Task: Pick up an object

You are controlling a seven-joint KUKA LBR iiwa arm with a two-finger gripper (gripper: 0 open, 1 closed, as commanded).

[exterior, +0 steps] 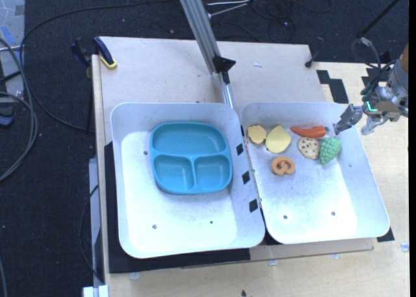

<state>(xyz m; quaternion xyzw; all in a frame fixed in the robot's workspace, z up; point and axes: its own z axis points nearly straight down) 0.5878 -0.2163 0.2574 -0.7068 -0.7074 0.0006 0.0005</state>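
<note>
Five food toys in rt bin (364,179), blue tray (191,158) in lt bin (130,218)

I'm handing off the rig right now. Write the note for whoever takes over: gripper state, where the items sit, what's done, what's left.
Gripper: open, holding nothing, at the right bin's far right rim.
Right bin: two yellow pieces, red pepper, cookie, green broccoli, pretzel, clustered at the far end.
Left bin: blue divided tray.
Done: nothing picked.
Left: descend on one item, broccoli looks nearest, close and lift.
</note>
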